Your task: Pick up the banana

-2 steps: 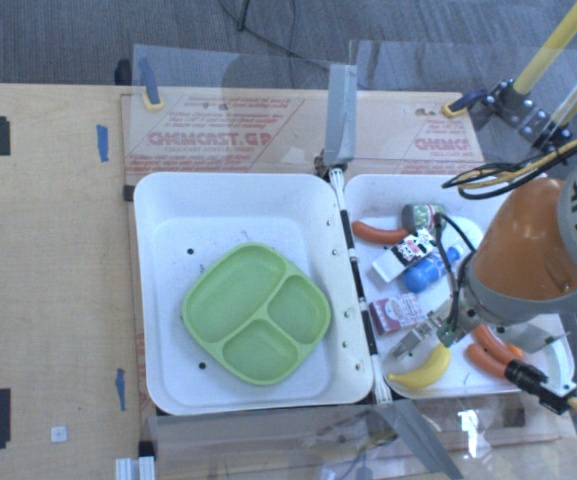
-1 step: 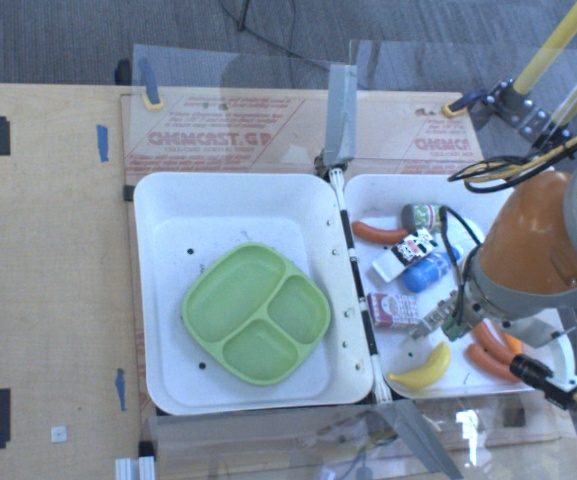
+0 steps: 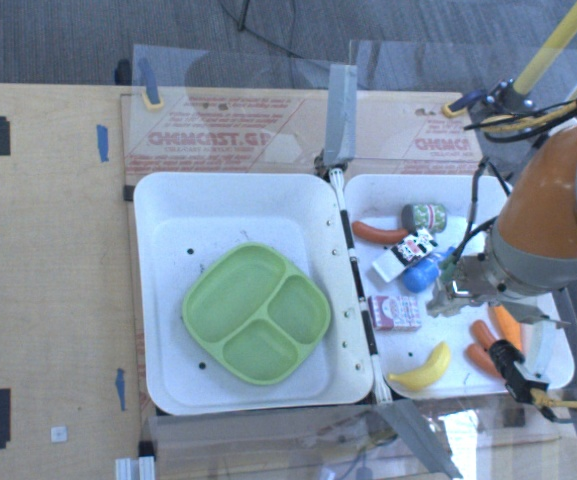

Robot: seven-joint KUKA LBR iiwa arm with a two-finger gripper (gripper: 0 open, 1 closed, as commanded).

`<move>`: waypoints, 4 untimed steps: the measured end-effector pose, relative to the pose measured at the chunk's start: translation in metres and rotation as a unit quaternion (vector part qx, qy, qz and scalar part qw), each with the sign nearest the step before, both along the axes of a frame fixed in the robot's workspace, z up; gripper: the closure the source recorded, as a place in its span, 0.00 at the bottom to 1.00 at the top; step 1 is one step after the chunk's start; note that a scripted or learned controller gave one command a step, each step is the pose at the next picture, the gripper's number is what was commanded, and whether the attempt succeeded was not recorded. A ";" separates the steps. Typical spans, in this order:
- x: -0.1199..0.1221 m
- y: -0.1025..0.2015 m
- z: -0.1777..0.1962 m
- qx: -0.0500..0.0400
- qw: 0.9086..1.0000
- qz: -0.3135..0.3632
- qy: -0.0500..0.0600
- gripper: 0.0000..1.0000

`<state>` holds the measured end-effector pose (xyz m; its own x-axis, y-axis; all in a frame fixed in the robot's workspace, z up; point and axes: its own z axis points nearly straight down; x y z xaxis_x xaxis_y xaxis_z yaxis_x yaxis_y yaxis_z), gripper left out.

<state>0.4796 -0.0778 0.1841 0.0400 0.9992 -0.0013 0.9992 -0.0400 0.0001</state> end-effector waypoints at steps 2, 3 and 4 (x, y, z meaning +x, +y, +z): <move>0.002 -0.027 -0.096 0.001 0.998 0.070 -0.004 0.00; 0.016 -0.012 0.000 0.000 0.992 0.128 0.000 0.00; 0.000 0.001 0.064 0.000 0.984 0.177 -0.001 0.00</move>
